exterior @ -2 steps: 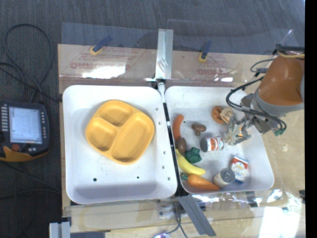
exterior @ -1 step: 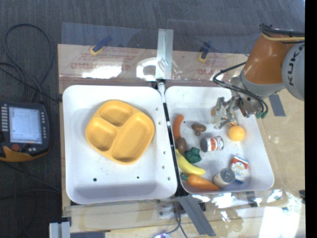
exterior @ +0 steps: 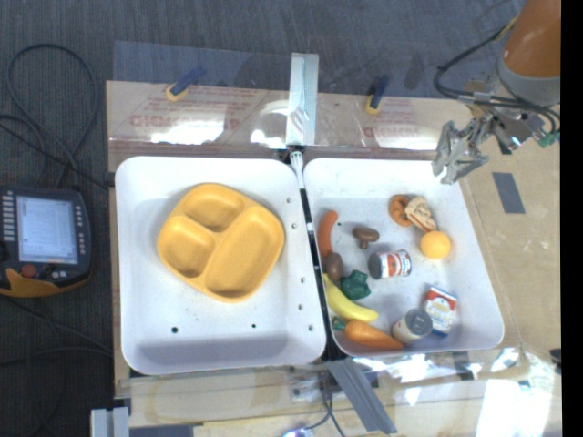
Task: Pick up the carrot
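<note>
Wooden bench (exterior: 510,235) with two shallow white bins side by side. Left bin (exterior: 146,335) touches the right bin (exterior: 474,321) along its right rim. Behind the left bin — clear plastic sheeting (exterior: 182,116) held by a yellow-and-blue clamp (exterior: 185,82); a second clamp (exterior: 374,96) lies further right, behind the right bin. An upright metal post (exterior: 303,94) stands between the clamps.
</note>
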